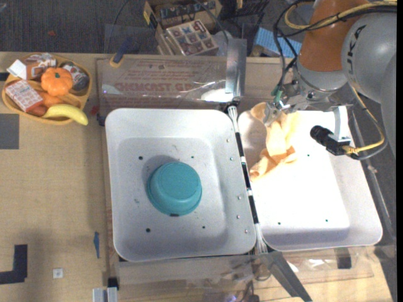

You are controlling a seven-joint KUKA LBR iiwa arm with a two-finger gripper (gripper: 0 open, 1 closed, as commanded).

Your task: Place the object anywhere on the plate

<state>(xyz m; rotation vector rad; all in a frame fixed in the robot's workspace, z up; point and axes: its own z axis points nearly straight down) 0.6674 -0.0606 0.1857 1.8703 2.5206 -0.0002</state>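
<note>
A teal round plate (pixel 175 187) lies in the middle of the left white bin (pixel 126 137). A soft, pale yellow and orange object (pixel 275 146) sits at the far left of the right bin (pixel 327 194), close to the divider between the bins. Its upper end reaches up to my gripper (pixel 278 106), which hangs right over it at the bin's back left corner. The wrist hides where they meet. The grey arm with its orange band (pixel 334 17) comes in from the upper right.
A bowl of toy fruit (pixel 47 93) stands on the bench at the far left. A clear plastic sheet (pixel 170 83) lies behind the left bin. Boxes and cables clutter the back. A black fitting with a yellow cable (pixel 329 138) hangs over the right bin.
</note>
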